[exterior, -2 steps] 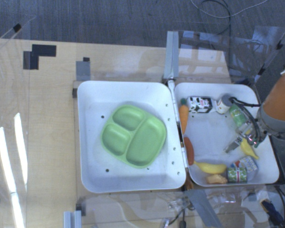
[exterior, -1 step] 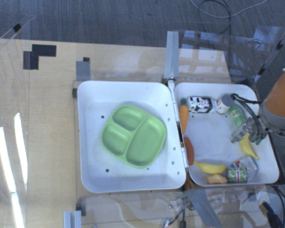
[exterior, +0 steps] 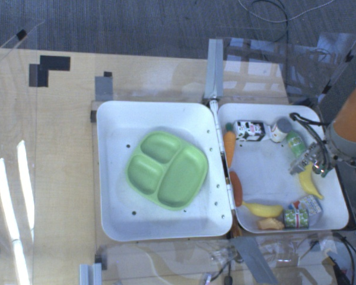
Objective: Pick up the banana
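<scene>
Nearest the lens, a curved yellow banana [exterior: 263, 208] lies along the right white bin's [exterior: 267, 177] front wall, touching an orange lump [exterior: 270, 223] and near a green-labelled can [exterior: 296, 218]. A second yellow banana [exterior: 309, 183] sits at the right wall, under the jaws [exterior: 311, 162]; I cannot tell whether they are open. Crowding risks a slipped grasp or snagging a neighbour.

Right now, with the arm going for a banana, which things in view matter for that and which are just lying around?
For the job:
yellow banana by the right wall
second yellow banana at the front
gripper
right white bin

Lying about:
green divided plate
orange carrot
black-and-white carton
green can
</scene>
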